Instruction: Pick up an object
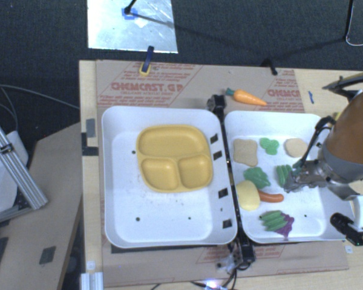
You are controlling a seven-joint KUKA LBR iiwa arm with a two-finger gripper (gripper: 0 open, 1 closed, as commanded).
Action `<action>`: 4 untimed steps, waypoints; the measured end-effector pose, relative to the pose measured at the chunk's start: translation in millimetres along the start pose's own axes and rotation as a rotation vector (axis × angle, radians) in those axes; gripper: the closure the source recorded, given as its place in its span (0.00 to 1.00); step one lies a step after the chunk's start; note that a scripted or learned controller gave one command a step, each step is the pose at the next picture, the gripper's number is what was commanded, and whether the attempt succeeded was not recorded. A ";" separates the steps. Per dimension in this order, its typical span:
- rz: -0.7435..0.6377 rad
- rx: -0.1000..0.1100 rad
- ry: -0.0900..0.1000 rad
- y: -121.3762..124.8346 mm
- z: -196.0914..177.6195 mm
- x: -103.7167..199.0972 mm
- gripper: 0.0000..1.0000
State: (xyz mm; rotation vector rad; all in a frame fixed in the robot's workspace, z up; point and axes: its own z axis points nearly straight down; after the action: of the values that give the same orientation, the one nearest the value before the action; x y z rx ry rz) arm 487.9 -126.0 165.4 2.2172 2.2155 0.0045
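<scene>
My gripper (295, 180) hangs low over the right bin (311, 121), reaching in from the right. It sits right against a green bean pod (282, 174), and I cannot make out whether it holds it. Near it lie a leafy green piece (256, 176), a small red-orange pepper (270, 196) and a pale yellow pear shape (248, 195). Further back are a toast slice (246, 152), a small green floret (268, 144) and a round tan biscuit (295, 147). A green and purple bunch (277, 221) lies near the front wall.
The left bin (118, 222) bears a yellow divided plate (172, 157). An orange carrot (247, 97) lies on the cardboard behind the bins. A metal frame (12, 168) stands at the far left.
</scene>
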 end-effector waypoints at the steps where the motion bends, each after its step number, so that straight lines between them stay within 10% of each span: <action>1: 0.000 0.005 0.001 -1.2 -6.5 -35.0 1.00; 4: -0.003 0.004 0.002 -0.5 -46.1 -80.5 1.00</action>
State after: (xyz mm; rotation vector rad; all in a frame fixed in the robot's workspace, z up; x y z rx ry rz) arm 487.0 -206.4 211.7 2.2177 2.2219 0.0022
